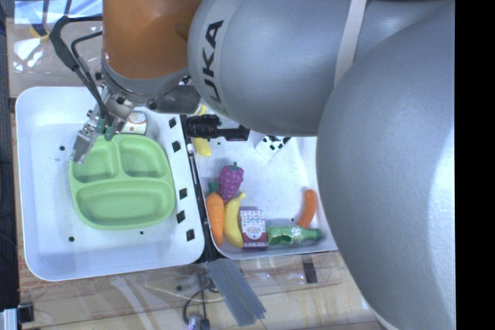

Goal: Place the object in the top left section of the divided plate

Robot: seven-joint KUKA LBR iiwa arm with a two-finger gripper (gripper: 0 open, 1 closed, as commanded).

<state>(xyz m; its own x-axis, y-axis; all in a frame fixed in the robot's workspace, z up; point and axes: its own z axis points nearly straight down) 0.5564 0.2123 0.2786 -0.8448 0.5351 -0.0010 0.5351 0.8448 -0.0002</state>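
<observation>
The green divided plate (122, 185) lay in the left bin (39, 243), and everything else is placed from it. The gripper (87, 140) hung over the plate's upper left corner, right at the rim of the top left section; whether anything sat between its parts, and whether it was apart or together, I could not tell. No object was visible inside any of the plate's three sections. The arm (309, 50), grey with an orange band, covered the space above and to the right of the plate, hiding much of the right bin (271, 247).

To the right of the plate, past the wall where the two bins meet, lay the toys: one bunch of purple grapes (230, 180), one carrot (214, 217), one banana (233, 214), one small red and white carton (253, 229), one green bottle (294, 235) lying flat, and one orange piece (309, 207) farthest away. A yellow item (203, 137) showed partly under the arm, just above the grapes
</observation>
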